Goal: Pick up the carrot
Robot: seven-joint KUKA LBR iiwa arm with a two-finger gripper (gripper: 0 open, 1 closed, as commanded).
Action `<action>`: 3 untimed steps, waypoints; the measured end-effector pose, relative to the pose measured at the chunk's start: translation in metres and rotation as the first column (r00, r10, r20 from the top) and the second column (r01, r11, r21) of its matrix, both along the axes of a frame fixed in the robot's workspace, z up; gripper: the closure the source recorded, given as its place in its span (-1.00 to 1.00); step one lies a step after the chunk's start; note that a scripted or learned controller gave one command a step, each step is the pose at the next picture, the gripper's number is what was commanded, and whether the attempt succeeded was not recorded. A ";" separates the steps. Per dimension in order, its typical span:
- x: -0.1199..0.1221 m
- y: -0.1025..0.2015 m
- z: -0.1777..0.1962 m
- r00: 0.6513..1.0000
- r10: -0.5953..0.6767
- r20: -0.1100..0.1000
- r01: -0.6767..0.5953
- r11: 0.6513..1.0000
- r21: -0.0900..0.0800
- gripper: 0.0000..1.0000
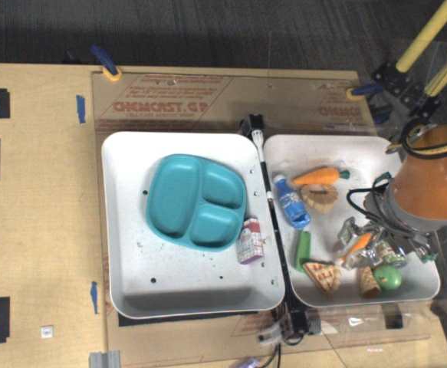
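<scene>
The carrot [319, 176], orange with a green stub at its right end, lies in the far part of the right bin [361, 146]. My gripper [363, 242] is low in the same bin, to the carrot's near right and apart from it. A small orange piece [358, 245] shows in the middle of the gripper's metal parts; I cannot tell what it is. The arm's orange band [435, 186] rises above the gripper at the right.
Also in the right bin are a blue bottle [292, 204], a tan cookie [320, 196], a green stick [304, 245], a pizza slice [323, 274] and a green apple [389, 278]. The left bin [131, 267] holds a teal divided plate [196, 202] and a small packet [248, 242].
</scene>
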State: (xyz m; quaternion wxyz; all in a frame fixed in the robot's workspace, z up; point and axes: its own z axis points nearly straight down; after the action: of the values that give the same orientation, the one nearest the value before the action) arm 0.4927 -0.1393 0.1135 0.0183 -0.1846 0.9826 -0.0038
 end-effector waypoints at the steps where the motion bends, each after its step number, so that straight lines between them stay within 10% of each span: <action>1: 0.003 0.002 0.011 1.000 0.002 0.010 -0.002 1.000 0.000 1.00; 3: 0.010 0.005 0.032 1.000 0.006 0.029 -0.006 1.000 0.000 1.00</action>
State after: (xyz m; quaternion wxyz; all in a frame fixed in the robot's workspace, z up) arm 0.5023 -0.1338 0.1455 0.0327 -0.1873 0.9817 -0.0064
